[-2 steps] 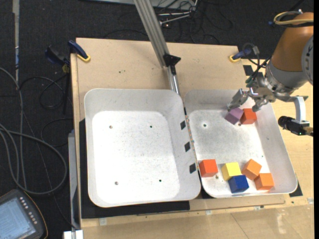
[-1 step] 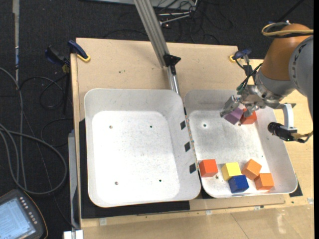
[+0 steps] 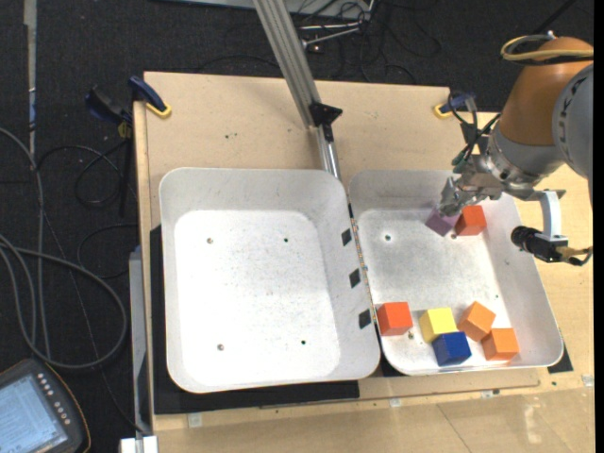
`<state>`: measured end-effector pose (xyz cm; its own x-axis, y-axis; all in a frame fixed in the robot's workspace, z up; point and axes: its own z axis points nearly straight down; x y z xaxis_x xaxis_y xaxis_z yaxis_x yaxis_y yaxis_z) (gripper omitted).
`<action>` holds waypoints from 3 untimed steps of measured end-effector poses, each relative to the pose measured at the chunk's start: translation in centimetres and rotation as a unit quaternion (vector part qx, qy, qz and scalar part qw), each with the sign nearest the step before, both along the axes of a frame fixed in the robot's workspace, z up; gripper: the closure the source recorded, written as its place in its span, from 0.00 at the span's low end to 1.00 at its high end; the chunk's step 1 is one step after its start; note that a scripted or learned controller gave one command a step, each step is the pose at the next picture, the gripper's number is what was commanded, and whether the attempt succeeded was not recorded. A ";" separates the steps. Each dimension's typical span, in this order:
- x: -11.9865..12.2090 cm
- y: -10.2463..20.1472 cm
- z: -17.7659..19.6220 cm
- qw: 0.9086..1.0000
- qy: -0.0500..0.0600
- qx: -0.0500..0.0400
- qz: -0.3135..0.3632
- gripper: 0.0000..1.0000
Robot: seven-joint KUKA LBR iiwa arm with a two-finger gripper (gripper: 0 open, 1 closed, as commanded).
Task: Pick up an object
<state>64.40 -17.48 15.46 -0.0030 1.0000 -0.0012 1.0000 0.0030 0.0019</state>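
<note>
Over the right bin (image 3: 528, 295), near its far end, the gripper (image 3: 460, 201) hangs low above two blocks that sit side by side: a purple block (image 3: 439, 221) and an orange block (image 3: 470, 220), the purple one on the side toward the left bin (image 3: 179, 253). From this slanted view the tips seem to come down right at the gap between the pair, or onto the orange block's upper edge, but the wrist hides them, so how wide the claw stands and whether anything sits in it cannot be told. Both blocks look to be resting on the bin floor, so I judge the pick as not yet made: the approach is about done, and the closing and lift are left. Five more blocks lie well apart from this, clustered at the near end of the same bin: three orange, a yellow block (image 3: 438, 324) and a blue block (image 3: 452, 348).
</note>
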 end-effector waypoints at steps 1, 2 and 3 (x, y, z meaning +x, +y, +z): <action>0.1 -0.3 4.4 1.000 -0.002 0.000 -0.001 1.00; 0.2 -0.4 5.4 1.000 -0.001 0.000 -0.001 1.00; -1.9 5.1 6.6 1.000 0.001 0.001 0.002 1.00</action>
<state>62.53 -12.41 22.07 -0.0068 1.0000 0.0017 1.0000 0.0068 -0.0007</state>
